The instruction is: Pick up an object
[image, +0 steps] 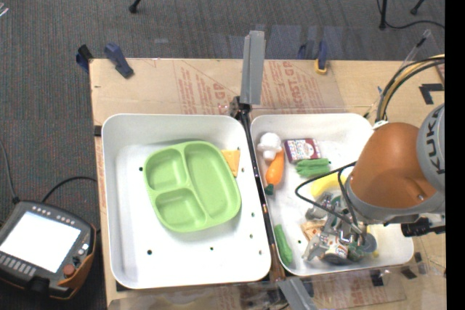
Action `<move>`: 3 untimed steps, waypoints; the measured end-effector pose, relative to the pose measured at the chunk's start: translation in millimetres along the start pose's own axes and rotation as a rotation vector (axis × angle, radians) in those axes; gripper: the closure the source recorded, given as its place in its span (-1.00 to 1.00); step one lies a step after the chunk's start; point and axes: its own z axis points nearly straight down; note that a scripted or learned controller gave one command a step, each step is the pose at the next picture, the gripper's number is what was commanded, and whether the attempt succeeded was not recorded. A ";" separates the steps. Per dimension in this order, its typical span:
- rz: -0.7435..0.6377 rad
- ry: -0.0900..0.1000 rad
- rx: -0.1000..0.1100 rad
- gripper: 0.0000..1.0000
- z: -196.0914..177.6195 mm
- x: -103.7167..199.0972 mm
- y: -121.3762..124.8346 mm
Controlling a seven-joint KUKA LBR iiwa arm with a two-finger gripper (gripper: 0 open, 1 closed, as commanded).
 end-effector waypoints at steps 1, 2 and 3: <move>-0.076 -0.004 -0.001 -1.00 -1.3 -54.2 44.9; -0.109 -0.001 0.000 -1.00 0.0 0.2 -0.9; -0.111 0.000 -0.001 1.00 -9.1 -0.1 -0.3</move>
